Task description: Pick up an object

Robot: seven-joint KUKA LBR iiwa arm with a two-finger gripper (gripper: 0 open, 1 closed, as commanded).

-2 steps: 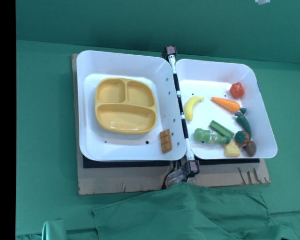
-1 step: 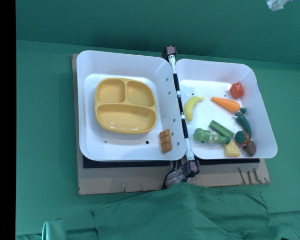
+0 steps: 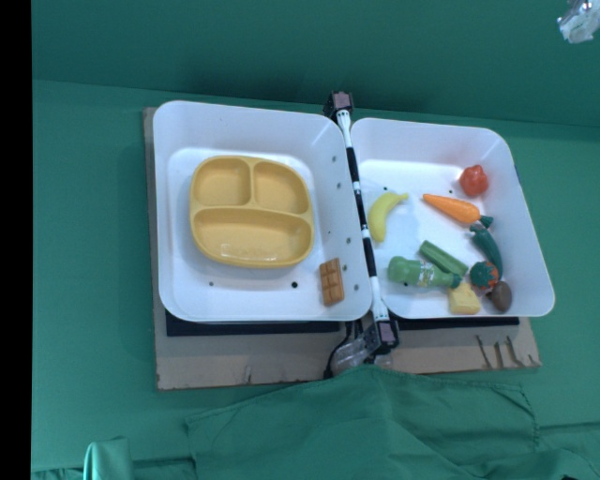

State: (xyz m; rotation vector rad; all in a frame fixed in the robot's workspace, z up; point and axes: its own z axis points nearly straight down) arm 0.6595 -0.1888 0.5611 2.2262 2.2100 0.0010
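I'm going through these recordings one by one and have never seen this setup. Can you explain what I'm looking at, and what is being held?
This is one fixed camera looking down at a slant on a green-covered bench. Two shallow white bins sit side by side. The left white bin holds a yellow divided plastic plate and a small brown waffle-like block. The right white bin holds toy food: a yellow banana, an orange carrot, a red tomato-like piece, a green bottle and a few more small pieces. At the top right corner, a pale shape may be part of the robot arm; it is too small to tell. No toy looks lifted.
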